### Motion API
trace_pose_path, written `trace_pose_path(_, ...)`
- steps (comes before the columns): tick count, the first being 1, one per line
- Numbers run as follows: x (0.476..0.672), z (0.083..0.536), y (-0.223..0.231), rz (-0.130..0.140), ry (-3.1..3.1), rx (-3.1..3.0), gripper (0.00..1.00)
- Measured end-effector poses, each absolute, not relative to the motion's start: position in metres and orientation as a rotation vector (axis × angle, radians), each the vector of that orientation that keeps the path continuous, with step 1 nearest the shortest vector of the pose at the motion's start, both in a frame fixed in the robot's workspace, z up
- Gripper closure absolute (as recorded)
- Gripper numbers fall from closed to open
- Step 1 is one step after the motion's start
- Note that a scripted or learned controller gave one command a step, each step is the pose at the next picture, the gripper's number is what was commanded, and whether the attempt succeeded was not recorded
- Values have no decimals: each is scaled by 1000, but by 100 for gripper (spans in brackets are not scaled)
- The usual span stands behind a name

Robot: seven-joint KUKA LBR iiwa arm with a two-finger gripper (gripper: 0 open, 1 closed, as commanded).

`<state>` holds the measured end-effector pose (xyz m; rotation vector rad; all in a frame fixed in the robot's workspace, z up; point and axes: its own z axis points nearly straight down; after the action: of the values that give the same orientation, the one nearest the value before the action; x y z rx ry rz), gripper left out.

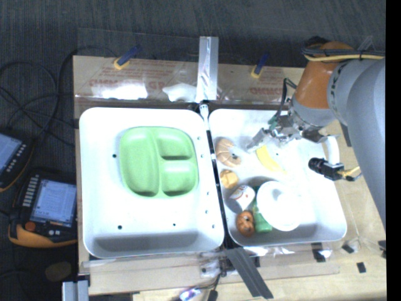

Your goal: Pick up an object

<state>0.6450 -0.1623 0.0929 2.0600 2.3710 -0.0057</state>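
My gripper [262, 137] hangs over the back part of the right bin [326, 221], tilted toward the left. Just below and to its right lies a yellow banana-like piece [269, 160]. Left of the gripper, a brown and white pastry [226, 151] rests against the bin's left wall, and a smaller tan piece [229, 179] lies below it. Nearer the front are a red and white can [244, 197], a white round dish [279, 205], a reddish-brown fruit [245, 222] and a green piece [263, 223]. I see nothing held in the gripper.
The left bin [100, 231] holds a green divided plate [158, 160]. A metal strip [207, 68] stands behind the divide between the bins. The grey arm with its orange band [316, 83] comes in from the upper right.
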Motion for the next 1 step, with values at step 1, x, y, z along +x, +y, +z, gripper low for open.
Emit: trace_pose_path(1, 632, 89, -166, 11, 2271, 2157, 0)
